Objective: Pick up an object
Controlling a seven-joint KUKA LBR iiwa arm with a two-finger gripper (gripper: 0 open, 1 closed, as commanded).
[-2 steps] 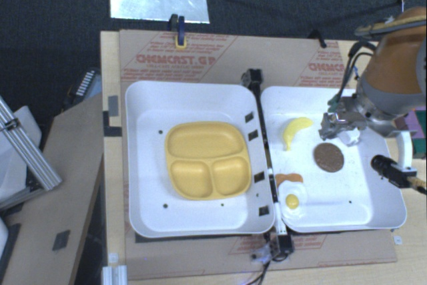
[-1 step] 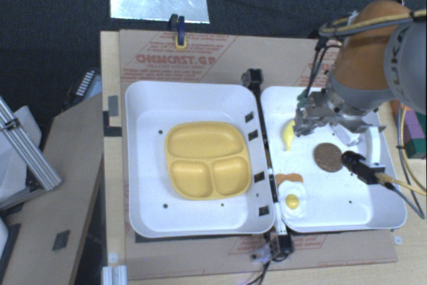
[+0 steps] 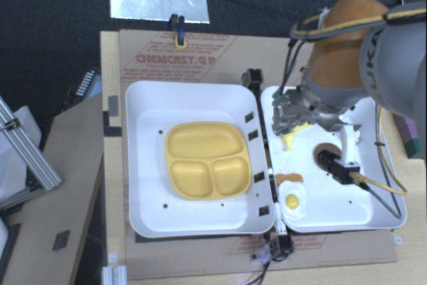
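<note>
Red "CHEMCAST" print on brown board (image 3: 180, 58) behind bins; rest illegible

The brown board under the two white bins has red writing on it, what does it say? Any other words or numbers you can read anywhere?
"CHEMCAST GP" reads in red on the brown board behind the left bin; its last letters are blurred.
Smaller red lines beside and below it: too blurred to read.
Dark letters on the grey arm: cut off, unreadable.

The grey arm with its orange band reaches in from the right, end effector (image 3: 289, 118) pointing down.
</note>
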